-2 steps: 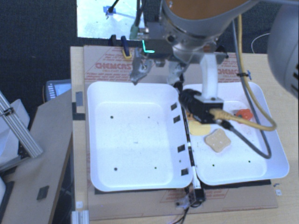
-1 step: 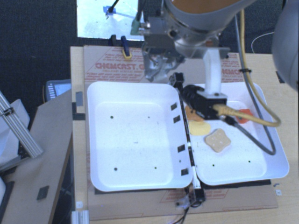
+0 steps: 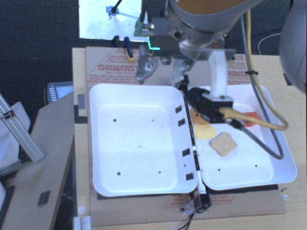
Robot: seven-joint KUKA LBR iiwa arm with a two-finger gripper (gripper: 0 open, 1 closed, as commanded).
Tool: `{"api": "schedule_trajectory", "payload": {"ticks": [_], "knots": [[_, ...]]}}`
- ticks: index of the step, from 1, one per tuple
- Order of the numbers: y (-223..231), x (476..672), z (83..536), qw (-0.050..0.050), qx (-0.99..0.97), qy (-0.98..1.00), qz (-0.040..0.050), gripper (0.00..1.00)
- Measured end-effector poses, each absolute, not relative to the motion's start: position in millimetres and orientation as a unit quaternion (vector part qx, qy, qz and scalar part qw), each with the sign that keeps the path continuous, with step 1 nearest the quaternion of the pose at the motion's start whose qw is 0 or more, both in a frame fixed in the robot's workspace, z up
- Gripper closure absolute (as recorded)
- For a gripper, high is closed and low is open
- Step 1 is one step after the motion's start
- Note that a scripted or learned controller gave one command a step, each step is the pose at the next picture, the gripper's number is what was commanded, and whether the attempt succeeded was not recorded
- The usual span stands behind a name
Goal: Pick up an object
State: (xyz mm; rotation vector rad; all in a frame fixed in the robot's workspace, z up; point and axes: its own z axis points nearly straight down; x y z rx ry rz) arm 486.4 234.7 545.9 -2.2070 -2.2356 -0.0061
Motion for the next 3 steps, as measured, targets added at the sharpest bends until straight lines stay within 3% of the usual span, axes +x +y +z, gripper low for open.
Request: {"api": "schedule_trajectory", "payload": {"ticks": [1,2,3], "knots": [[235.0,486.7,557.5,0.0,-0.701,-0.713,-0.0036,1.0],[235.0,486.6,556.9,0.0,-0.7,-0.714,-0.003,0.0],[235.0,486.6,556.9,0.0,-0.7,-0.714,-0.003,0.0]]}}
